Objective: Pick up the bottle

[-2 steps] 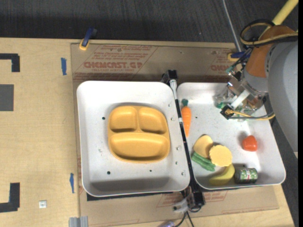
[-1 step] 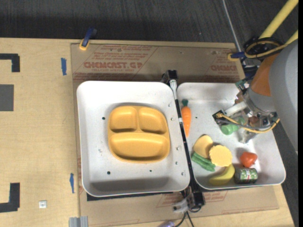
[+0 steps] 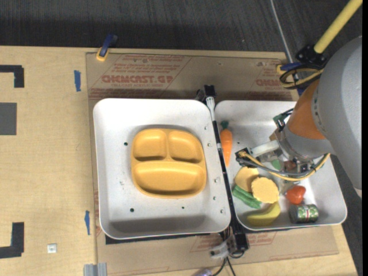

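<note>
1. One bottle (image 3: 303, 213), green with a label, lies on its side in the near right corner of your right bin (image 3: 336, 203).
2. Just beside it sit a red tomato (image 3: 295, 194), a banana (image 3: 265, 214), a yellow round piece (image 3: 265, 189) and a green pod (image 3: 246, 196).
3. An orange carrot (image 3: 226, 146) lies along that bin's left wall.
4. Your gripper (image 3: 275, 157) hangs mid-bin, apart from the bottle; whether its jaws are parted or clenched, you cannot tell.
5. Left bin (image 3: 109, 171) holds a yellow divided plate (image 3: 168, 161).

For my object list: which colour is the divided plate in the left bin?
Yellow. The divided plate shows plainly in the camera view, in the left bin.
</note>
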Robot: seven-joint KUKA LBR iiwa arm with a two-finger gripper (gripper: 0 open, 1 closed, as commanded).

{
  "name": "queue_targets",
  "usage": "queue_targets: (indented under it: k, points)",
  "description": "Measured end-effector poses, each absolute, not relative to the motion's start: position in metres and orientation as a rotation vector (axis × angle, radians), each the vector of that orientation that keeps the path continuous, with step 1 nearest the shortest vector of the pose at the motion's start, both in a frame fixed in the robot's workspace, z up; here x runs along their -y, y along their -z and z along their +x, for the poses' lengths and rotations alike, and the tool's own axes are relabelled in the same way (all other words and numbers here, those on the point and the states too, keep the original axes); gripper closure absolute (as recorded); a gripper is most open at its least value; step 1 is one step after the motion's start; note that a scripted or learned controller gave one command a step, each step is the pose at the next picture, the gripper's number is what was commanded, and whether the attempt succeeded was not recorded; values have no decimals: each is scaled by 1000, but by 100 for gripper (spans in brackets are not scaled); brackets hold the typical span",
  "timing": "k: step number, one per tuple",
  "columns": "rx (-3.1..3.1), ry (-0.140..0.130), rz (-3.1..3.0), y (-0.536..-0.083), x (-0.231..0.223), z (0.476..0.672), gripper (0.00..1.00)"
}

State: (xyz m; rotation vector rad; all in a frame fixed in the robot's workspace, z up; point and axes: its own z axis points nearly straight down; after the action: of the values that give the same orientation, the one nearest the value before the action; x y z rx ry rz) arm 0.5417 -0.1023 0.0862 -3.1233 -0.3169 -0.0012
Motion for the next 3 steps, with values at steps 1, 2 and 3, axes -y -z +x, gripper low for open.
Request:
queue_targets:
  k: [1, 2, 3]
  points:
    - [312, 4, -3126, -86, 96, 508, 0]
    - [411, -1, -3112, -262, 19, 480, 0]
    - [336, -5, -3122, -184, 56, 479, 0]
